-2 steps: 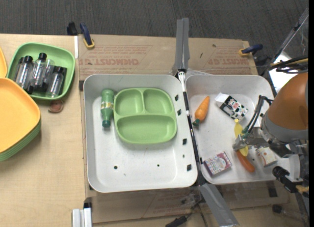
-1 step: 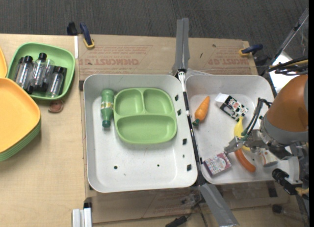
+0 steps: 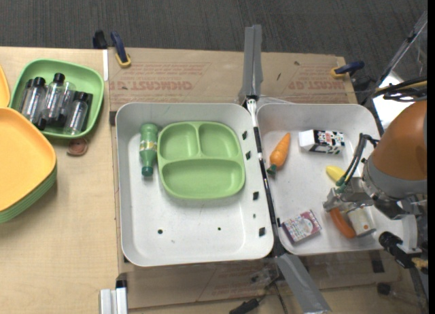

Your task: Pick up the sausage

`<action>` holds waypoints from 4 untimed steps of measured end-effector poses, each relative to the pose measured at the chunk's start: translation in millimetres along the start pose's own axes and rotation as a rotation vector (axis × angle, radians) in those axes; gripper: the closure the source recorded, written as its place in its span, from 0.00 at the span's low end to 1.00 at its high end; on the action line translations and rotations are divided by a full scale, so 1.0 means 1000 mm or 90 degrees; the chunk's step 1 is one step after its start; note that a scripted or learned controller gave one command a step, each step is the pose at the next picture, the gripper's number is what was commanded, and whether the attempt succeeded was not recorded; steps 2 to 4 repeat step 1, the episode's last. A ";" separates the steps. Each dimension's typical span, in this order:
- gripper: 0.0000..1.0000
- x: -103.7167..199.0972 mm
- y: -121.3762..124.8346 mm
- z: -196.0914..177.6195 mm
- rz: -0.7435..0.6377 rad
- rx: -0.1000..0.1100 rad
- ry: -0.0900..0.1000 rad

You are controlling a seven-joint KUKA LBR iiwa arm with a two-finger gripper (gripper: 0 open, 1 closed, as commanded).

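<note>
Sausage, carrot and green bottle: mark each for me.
Sausage (image 3: 342, 225): camera view, on its orange middle, right bin.
Carrot (image 3: 281, 149): camera view, mid-body, right bin.
Green bottle (image 3: 148, 148): camera view, on its label, left bin.

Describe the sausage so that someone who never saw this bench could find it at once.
Look in the right bin, at its lower right corner, under the arm's claw. The sausage lies there at a slant, beside the small purple packet. It is a short orange-red stick, plain and with no green top, unlike the carrot at the bin's upper left.
</note>
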State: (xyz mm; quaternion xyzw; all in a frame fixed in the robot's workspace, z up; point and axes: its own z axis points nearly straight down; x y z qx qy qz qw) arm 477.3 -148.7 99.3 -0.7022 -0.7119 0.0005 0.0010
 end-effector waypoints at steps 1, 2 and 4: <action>1.00 0.042 0.051 -0.089 0.007 0.000 -0.001; 1.00 0.042 0.051 -0.089 0.007 0.000 -0.001; 1.00 0.042 0.051 -0.089 0.007 0.000 -0.001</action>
